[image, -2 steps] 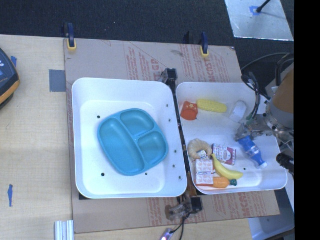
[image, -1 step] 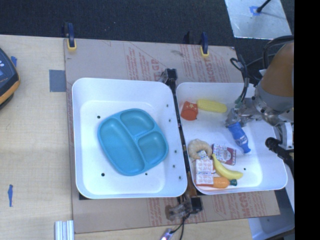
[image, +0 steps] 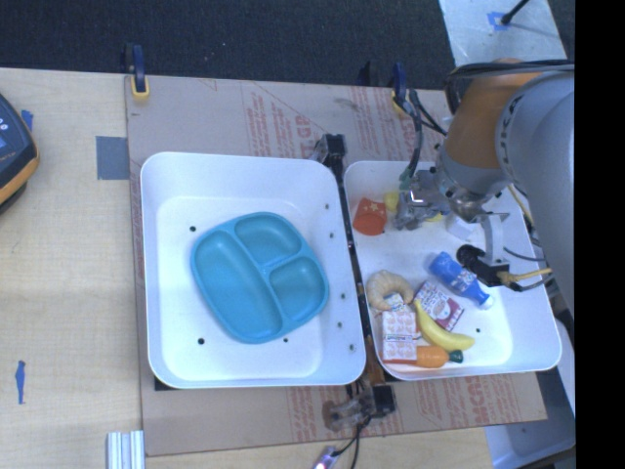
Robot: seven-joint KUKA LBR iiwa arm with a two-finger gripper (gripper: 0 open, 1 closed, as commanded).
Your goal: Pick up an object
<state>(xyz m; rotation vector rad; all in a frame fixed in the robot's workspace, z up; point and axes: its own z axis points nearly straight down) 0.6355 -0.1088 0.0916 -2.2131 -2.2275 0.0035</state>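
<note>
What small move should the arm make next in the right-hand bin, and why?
Probably shift a little toward the orange object and descend. The gripper sits low at the far end of the right bin, just beside that object, which lies apart from the cluttered banana and packets, so it looks like the easiest pick.

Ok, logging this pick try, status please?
Hand low in right bin, far end. Orange object beside it, not seen held. Banana, blue bottle nearer.
</note>
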